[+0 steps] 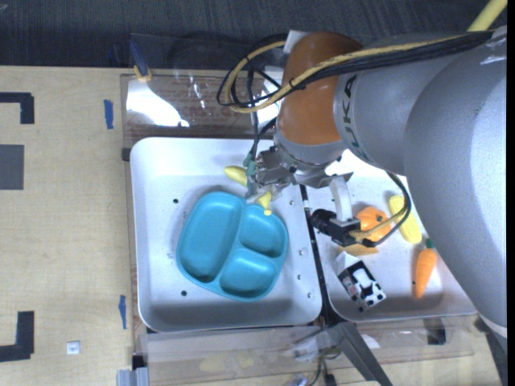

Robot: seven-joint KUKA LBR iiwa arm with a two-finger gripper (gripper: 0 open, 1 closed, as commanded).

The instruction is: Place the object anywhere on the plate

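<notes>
The blue divided plate (pixel 231 246) lies in the left white bin (pixel 157 215). A yellow object (pixel 236 174) pokes out to the left of my gripper (pixel 260 185), just beyond the plate's far right rim. A second small yellow tip (pixel 265 203) shows below the gripper, over the plate's edge. The gripper head covers whatever lies between these two yellow bits, so I cannot tell whether they are one thing or whether it is held. The arm's orange band (pixel 318 87) rises above the wrist.
The right bin (pixel 386 304) holds an orange piece (pixel 372 217), a yellow piece (pixel 407 222), a carrot (pixel 424 268) and a black-and-white object (pixel 362 284). The dividing wall between the bins runs just right of the plate. Cables loop above the wrist.
</notes>
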